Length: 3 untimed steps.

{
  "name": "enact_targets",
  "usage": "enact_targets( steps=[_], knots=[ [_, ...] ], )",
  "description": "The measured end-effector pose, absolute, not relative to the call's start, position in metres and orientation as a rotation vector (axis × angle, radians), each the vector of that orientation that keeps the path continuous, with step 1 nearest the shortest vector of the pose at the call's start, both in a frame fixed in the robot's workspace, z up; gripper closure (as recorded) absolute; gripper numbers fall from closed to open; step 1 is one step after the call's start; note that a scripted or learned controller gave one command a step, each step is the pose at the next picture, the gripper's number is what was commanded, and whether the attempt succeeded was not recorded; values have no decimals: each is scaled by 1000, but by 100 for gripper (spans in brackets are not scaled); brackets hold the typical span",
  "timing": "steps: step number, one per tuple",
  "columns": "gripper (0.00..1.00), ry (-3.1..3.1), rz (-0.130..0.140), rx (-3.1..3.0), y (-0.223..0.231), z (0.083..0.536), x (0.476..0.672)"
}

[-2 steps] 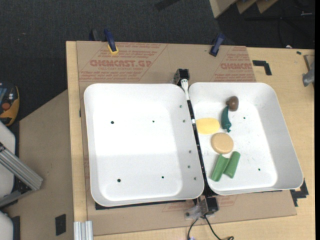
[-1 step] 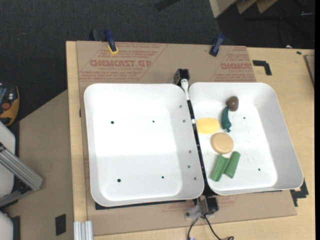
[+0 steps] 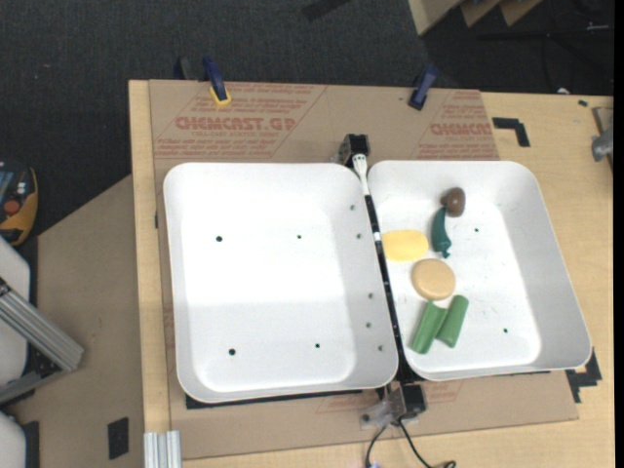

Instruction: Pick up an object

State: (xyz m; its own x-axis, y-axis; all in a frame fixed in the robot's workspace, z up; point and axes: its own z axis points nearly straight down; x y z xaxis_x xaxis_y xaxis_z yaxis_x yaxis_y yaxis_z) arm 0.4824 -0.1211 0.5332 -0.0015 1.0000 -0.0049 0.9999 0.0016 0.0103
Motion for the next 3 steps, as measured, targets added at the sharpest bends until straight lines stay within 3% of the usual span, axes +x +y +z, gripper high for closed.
enact_targets(
  steps=[1, 2, 3],
  knots=[
    [100, 2212, 9, 2208, -121, 544, 483],
    [0, 2213, 8, 2209, -121, 544, 483],
    [100, 2209, 11, 2205, -121, 555, 484]
  ],
)
